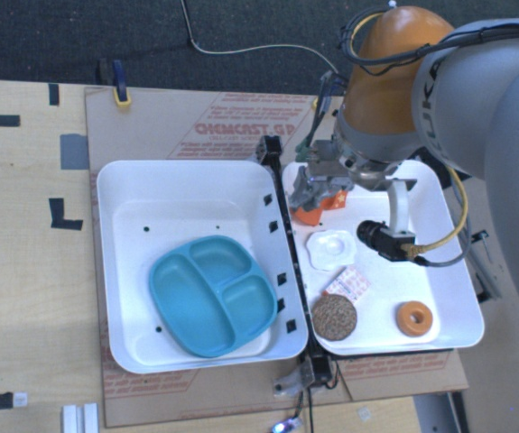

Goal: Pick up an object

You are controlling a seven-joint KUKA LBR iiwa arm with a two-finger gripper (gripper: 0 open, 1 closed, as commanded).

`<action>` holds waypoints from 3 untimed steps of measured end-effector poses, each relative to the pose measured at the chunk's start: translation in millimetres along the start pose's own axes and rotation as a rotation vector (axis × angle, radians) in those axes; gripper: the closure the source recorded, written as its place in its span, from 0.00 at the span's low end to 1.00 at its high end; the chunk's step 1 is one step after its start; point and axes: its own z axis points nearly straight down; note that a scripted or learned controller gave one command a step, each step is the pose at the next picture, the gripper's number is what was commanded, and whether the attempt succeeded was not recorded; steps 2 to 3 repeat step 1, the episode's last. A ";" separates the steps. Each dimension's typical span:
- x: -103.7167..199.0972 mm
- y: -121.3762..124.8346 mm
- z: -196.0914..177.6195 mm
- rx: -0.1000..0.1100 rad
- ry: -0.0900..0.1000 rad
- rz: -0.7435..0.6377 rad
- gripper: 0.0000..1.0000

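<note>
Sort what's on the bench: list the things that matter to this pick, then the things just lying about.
In the job: gripper, low in the right bin; orange object directly beneath it.

Lying about: blue divided tray in the left bin; white lid-like piece; patterned packet; brown speckled disc; doughnut.

Even, bright overhead light; the 2 white bins (pixel 115 242) nearly wash out, with soft shadows inside their walls. The orange band (pixel 390 61) shows a mild sheen. Focus is slightly soft throughout, small details grainy
</note>
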 end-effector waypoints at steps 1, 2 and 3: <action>47.5 -6.7 7.2 0.001 0.000 0.001 1.00; 47.5 -6.7 7.2 0.001 0.000 0.001 1.00; 47.5 -6.7 7.2 0.001 0.000 0.001 1.00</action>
